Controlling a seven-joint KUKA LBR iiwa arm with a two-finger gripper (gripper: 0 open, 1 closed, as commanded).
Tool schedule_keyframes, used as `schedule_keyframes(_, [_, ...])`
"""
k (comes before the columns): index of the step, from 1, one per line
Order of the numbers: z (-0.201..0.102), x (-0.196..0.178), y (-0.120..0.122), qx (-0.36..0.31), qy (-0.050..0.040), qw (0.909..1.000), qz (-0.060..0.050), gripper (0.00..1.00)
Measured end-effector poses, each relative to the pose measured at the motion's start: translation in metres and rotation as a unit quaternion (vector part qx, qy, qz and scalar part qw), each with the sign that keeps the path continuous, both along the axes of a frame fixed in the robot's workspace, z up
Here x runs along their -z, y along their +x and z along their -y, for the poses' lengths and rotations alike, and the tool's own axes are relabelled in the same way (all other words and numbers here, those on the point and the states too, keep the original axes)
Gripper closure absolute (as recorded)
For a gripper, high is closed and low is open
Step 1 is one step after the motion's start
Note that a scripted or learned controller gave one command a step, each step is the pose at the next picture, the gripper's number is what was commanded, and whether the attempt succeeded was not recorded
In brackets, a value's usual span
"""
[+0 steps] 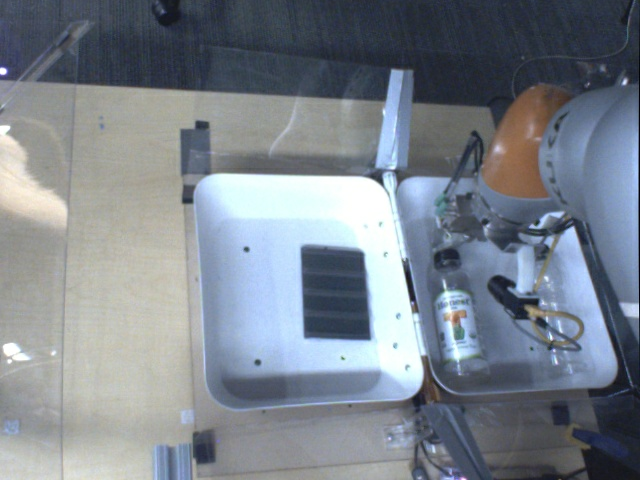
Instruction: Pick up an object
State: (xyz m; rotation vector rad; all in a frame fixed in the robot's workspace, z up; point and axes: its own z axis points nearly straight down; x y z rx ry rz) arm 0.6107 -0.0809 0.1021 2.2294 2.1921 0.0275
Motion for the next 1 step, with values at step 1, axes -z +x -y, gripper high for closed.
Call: schedule_keyframes(1, [-0.0606,-0.0853,0.0596,-0.175,-0.0028,0.9845,-0.007,1.00])
